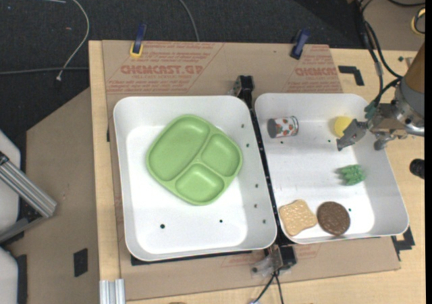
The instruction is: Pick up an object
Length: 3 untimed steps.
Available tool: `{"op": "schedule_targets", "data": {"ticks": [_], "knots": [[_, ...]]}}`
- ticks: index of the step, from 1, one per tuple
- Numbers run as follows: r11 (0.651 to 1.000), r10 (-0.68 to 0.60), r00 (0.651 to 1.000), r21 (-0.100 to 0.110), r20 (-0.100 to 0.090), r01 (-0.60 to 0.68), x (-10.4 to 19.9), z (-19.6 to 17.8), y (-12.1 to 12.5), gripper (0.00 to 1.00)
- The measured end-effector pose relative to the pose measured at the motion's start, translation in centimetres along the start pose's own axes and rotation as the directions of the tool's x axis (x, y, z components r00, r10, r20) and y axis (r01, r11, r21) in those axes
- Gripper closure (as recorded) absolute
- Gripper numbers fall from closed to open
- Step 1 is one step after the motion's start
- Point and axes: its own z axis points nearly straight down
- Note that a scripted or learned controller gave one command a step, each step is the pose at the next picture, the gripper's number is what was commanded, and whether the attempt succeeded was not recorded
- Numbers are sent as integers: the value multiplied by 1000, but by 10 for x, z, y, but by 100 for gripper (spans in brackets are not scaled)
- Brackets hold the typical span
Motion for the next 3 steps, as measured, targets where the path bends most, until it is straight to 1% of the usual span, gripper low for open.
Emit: {"op": "schedule_targets", "data": {"ticks": [1, 2, 3], "knots": [[1000, -3, 1000, -13, 3, 3, 0, -7, 3, 0], [1000, -3, 1000, -7, 1, 3, 1, 56, -2, 0], [1000, -3, 1000, -10, 2, 3, 2, 117, -6, 0]]}}
